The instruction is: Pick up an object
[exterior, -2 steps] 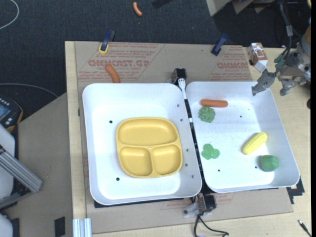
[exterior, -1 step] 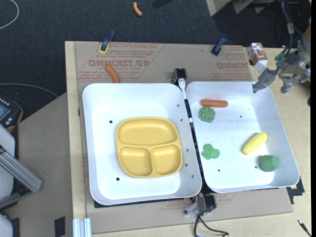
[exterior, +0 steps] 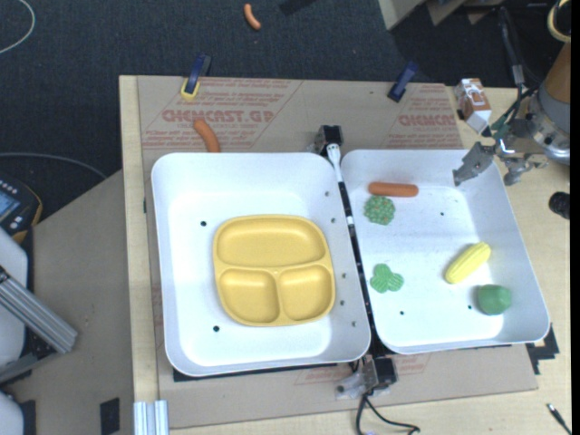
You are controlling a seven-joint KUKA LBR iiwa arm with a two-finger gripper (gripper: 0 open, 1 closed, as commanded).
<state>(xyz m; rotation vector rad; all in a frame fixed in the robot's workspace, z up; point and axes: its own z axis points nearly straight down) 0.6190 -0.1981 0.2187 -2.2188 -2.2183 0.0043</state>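
Jaws (exterior: pixel 495 163) open (empty), above right bin (exterior: pixel 517 243) rim

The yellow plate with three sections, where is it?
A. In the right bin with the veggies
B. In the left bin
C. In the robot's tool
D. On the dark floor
B. The yellow plate lies flat in the middle of the left bin, alone; the toy corn and hot dog lie in the right bin.
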